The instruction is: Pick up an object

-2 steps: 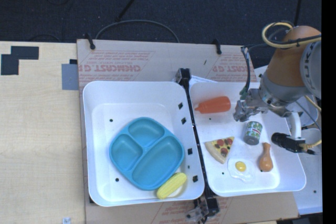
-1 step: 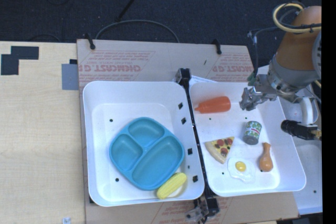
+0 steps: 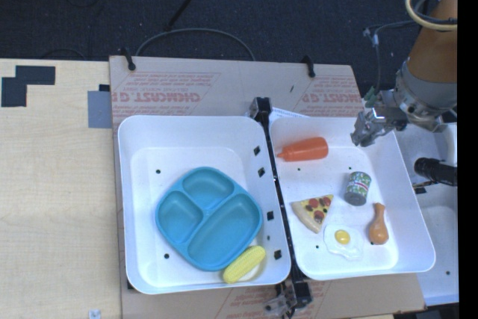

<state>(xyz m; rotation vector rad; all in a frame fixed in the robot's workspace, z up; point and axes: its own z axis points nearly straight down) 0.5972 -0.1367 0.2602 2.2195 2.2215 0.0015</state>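
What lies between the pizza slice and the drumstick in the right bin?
In the camera view, the fried egg lies between the pizza slice and the drumstick, set slightly nearer the bin's front edge than both.

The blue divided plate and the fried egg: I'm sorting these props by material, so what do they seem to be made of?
The blue divided plate looks like moulded plastic with a smooth, slightly satin finish: one even colour, rounded compartment ridges, soft highlights. The fried egg looks like toy plastic or rubber: a flat white with a glossy yellow dome of a yolk. Which of the two it is cannot be told from here.
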